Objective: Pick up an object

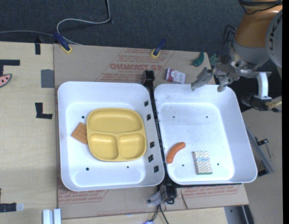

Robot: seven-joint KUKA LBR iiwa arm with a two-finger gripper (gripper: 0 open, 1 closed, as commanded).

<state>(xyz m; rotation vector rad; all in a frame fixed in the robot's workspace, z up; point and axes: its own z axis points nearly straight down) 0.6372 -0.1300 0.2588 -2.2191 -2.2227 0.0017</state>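
Within right bin (237, 125), sausage (175, 151) beside box (202, 162) (end effector (210, 83) wide, unladen).

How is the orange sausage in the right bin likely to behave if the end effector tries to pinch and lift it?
The sausage is round and slightly curved, so it would probably roll or swivel if nudged off-centre. It looks small and likely light. Its smooth surface may slip between fingers, so pinching across its narrow middle seems safest.
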